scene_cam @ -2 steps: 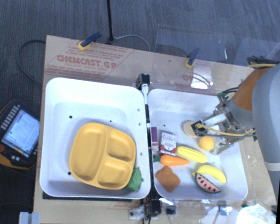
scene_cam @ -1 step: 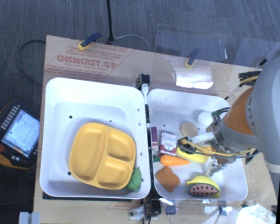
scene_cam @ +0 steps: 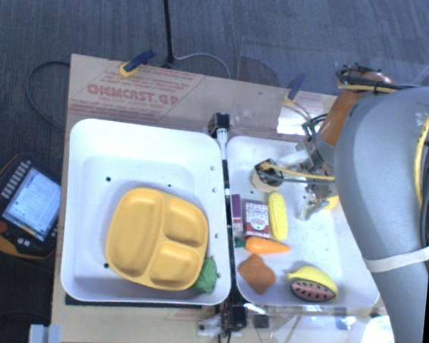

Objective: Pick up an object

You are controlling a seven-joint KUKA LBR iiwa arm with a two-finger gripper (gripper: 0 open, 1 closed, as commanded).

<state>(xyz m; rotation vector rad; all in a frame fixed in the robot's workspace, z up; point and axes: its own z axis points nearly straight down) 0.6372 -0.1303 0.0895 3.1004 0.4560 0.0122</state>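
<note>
My gripper (scene_cam: 312, 205) hangs low over the right bin (scene_cam: 356, 275), in its upper right part, partly covered by the grey arm. Just left of it lies a yellow corn cob (scene_cam: 277, 215). A roll of tape (scene_cam: 267, 175) sits at the bin's upper left. Beside the corn is a small pink-and-white box (scene_cam: 254, 218), and below it an orange carrot (scene_cam: 267, 246). A brown lump of toy food (scene_cam: 256, 273) and a watermelon slice (scene_cam: 313, 285) lie near the front wall. Nothing shows in the gripper's grasp.
The left bin (scene_cam: 94, 154) holds a yellow divided plate (scene_cam: 158, 238) with a green item (scene_cam: 208, 276) peeking out at its lower right corner. A black bar (scene_cam: 227, 183) runs along the wall between the bins. The arm's bulk covers the right bin's right side.
</note>
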